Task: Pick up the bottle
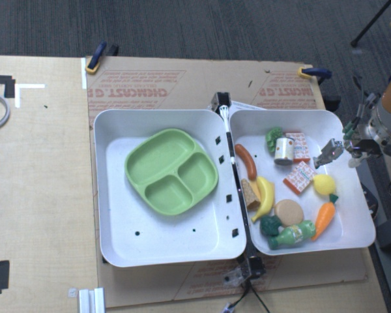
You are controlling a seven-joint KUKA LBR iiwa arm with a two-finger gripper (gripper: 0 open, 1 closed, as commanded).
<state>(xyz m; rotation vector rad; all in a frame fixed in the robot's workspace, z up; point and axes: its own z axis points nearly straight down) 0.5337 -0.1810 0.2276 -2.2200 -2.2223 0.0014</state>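
Here the gripper (337, 150) hangs over the right edge of the right bin (352, 240), its two fingers spread apart with nothing between them. The arm (386, 119) enters from the right, and its orange band shows at the frame edge. The green bottle (293, 234) lies on its side near the front wall of that bin, well apart from the gripper, touching a broccoli piece (270, 225) on its left and lying just beside a carrot (323, 219) on its right. A round bun (289, 212) sits just behind the bottle. Farther back lie a lemon (324, 185), a banana (266, 197), a sausage (246, 161), a silver can (284, 149) and two small red-and-white cartons (300, 177). The left bin (117, 240) holds a green divided plate (172, 171).
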